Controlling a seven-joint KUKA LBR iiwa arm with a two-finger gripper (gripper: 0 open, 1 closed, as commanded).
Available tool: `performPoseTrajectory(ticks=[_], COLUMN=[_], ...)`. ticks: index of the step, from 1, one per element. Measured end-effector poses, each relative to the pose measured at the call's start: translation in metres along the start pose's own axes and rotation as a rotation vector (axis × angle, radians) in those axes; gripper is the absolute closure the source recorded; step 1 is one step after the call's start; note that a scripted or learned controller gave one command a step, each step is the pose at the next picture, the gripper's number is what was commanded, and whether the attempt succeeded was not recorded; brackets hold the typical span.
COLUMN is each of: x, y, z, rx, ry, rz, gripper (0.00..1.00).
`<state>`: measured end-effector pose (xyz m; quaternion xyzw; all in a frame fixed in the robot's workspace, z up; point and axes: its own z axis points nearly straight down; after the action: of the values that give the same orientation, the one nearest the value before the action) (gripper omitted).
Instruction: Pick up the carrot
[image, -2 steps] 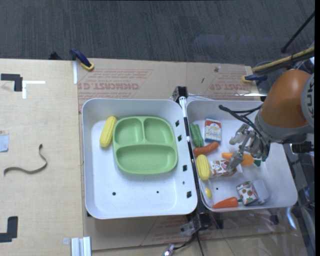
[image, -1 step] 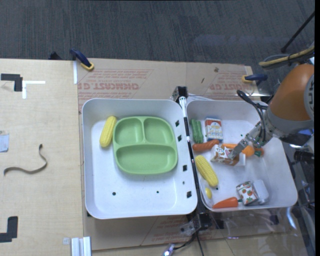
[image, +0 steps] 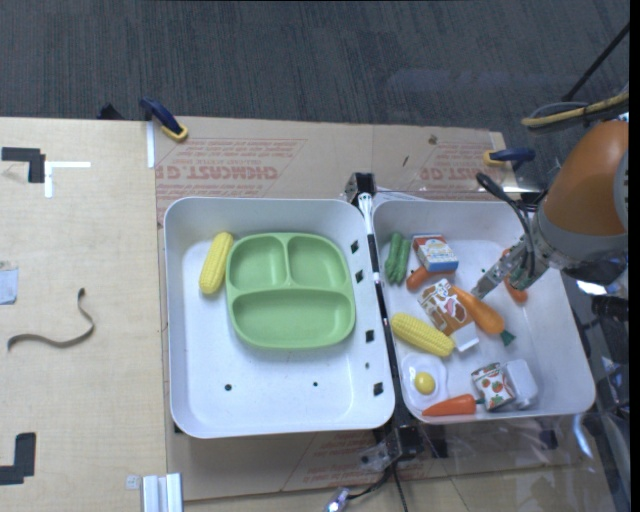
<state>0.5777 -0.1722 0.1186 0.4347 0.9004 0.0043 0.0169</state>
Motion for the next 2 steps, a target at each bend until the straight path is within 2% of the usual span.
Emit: performPoseTrajectory(ticks=[1, 2], x=[0.0, 0.055], y=[0.0, -0.001], z=[0.0, 0.016], rx=[0.0, 0.009], ry=[0.0, 0.009], rz=[0.0, -0.11], gripper=[0.0, 0.0])
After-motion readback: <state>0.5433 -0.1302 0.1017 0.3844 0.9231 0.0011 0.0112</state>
